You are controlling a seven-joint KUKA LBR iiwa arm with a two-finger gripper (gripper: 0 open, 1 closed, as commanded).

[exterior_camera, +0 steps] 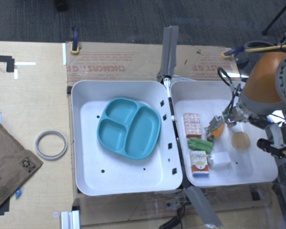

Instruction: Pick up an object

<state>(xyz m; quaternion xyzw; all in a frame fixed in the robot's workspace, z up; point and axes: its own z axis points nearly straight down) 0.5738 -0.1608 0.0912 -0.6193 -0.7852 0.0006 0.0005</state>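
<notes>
We see the grey arm with its orange band (pixel 266 78) reaching in from three o'clock, bent down over the right-hand shallow white bin (pixel 257 174). Its two-finger gripper (pixel 214 126) points toward nine o'clock, low over a small orange piece (pixel 218 130); whether the fingers are open or closed we cannot tell. Green pods (pixel 200 144), two small printed cartons (pixel 192 124) and a round tan disc (pixel 240 140) lie nearby. A teal divided plastic plate (pixel 128 127) sits in the left-hand white bin (pixel 86 175).

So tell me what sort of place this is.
Probably a robotics lab workbench: a robot arm reaches over two white bins, toy food such as a small carton lies in one, and tape and clamps sit on the cardboard-covered bench.
</notes>
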